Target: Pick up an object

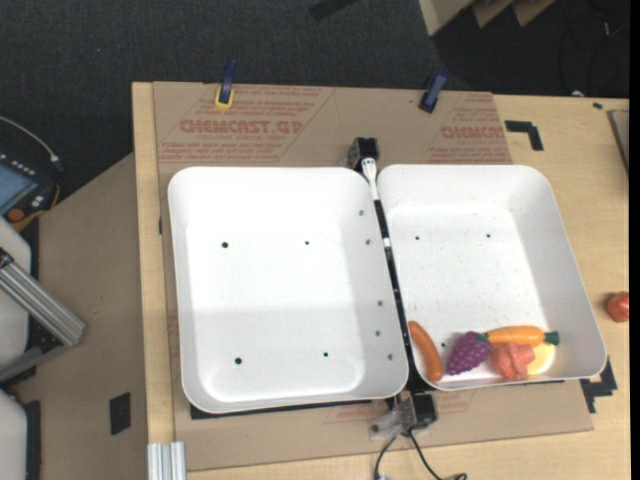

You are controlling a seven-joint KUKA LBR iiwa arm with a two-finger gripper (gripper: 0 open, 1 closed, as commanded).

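Several toy foods lie along the near edge of the right bin [470,193]. An orange sausage-shaped piece [425,351] leans against the bin's left wall. Beside it sits a purple grape bunch [467,352]. An orange carrot [520,335] with a green tip lies above a red piece [510,361] and a pale yellow piece [541,360].
The left bin [200,268] sits beside the right one on a brown board [300,118]. Clamps hold the board at the far edge [226,88] [434,90]. A small orange-red object [619,307] lies on the board right of the bins. A cable connector [410,415] lies near the front.
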